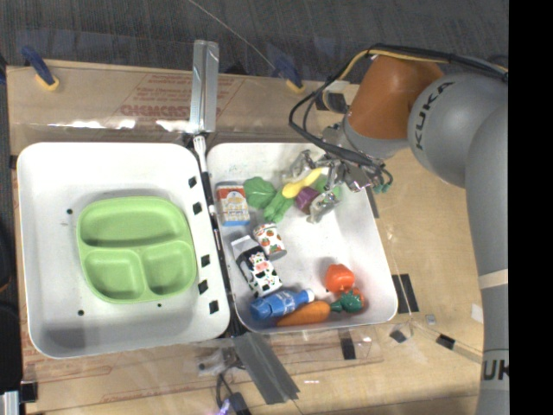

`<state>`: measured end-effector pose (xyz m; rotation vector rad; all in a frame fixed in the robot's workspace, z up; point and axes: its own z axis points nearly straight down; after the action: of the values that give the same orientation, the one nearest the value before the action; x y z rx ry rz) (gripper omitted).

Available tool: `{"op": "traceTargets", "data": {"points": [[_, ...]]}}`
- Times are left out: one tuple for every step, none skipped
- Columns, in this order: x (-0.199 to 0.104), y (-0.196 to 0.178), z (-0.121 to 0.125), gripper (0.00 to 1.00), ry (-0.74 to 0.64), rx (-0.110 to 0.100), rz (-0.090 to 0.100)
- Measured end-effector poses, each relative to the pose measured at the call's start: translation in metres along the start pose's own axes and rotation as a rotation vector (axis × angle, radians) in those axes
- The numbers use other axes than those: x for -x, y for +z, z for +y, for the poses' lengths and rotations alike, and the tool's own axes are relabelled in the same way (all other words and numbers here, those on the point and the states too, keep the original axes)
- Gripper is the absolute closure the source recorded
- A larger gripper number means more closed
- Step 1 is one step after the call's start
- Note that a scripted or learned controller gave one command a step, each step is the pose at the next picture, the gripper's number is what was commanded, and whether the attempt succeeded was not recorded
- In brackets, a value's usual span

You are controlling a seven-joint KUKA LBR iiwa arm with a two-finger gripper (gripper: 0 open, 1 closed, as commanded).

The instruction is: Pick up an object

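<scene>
A tan, cardboard-covered tabletop [415,258] fills the middle of the frame, carrying two shallow white bins side by side: the left bin [43,232] holds a green divided tray [134,249], the right bin [376,258] a scatter of toys. The gripper [321,184] is low over the upper part of the right bin, amid a yellow piece [302,181], a purple piece [308,198] and a green leafy toy [263,194]; whether it is spread or pinching anything I cannot tell, since wrist and cables crowd that spot. Lower in the bin lie a small carton [232,204], a red-patterned block [271,240], a black-and-white cow block [260,271], a blue bottle [278,303], a carrot [304,313] and an orange pepper [340,277]. To do the grasp well, the gripper should likely centre on one piece only, the purple or the yellow, come straight down, close firmly, then lift vertically so that neighbours are not dragged along.
</scene>
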<state>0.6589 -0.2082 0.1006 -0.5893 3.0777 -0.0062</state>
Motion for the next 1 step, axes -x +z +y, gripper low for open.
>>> {"op": "traceTargets", "data": {"points": [[0.0105, -0.0961, 0.023, 1.0, 0.236, 0.0, -0.001]]}}
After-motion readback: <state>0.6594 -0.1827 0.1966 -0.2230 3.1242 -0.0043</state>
